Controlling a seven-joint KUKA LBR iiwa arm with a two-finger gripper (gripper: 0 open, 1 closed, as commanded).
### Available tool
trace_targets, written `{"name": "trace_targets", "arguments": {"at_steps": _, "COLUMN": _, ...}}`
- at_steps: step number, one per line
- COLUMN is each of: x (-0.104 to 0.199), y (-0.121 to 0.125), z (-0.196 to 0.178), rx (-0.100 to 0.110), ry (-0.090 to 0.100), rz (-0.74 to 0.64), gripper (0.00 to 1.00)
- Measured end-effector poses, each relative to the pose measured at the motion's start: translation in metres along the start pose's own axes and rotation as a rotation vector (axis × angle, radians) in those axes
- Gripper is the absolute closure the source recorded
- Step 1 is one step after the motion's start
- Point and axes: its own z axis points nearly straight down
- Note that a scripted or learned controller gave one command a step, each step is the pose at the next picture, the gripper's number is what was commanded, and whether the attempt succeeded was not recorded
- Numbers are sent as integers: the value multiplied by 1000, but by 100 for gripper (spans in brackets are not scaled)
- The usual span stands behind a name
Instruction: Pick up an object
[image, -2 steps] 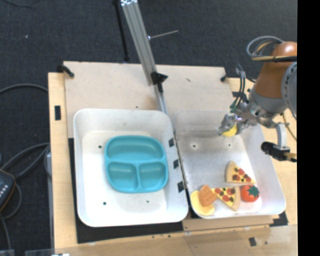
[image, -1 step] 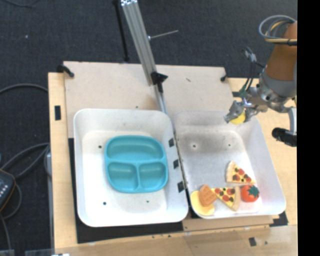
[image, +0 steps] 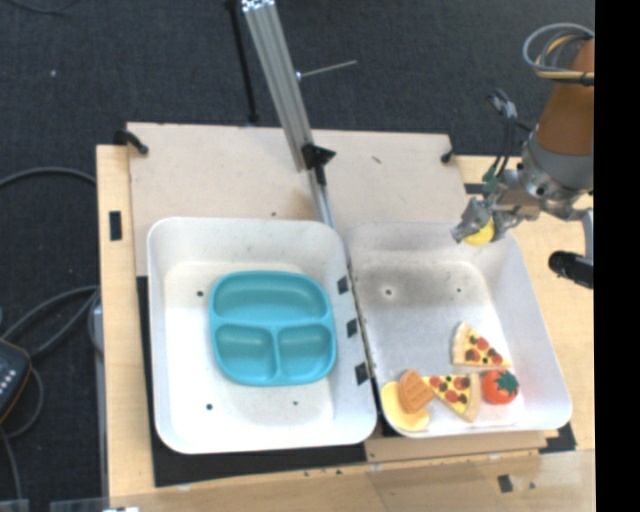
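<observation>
Toys crowd the right bin's (image: 400, 300) near edge: tomato (image: 501, 387), two pizza slices (image: 478, 348), cookie (image: 413, 391). Open floor stretches behind them. Up at the far rim, the claw (image: 480, 225) is clamped on a yellow piece (image: 482, 235).

My arm reaches in from the right, its orange band (image: 566, 118) above the grey wrist. The gripper (image: 474, 231) points down and leftward, and I can see a small yellow object (image: 482, 235) between its fingers, so it has a grip.
</observation>
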Motion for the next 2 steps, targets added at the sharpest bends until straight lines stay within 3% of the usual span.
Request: {"name": "trace_targets", "arguments": {"at_steps": 2, "x": 111, "y": -13, "z": -7, "rx": 2, "ry": 3, "rz": -2, "gripper": 100}}
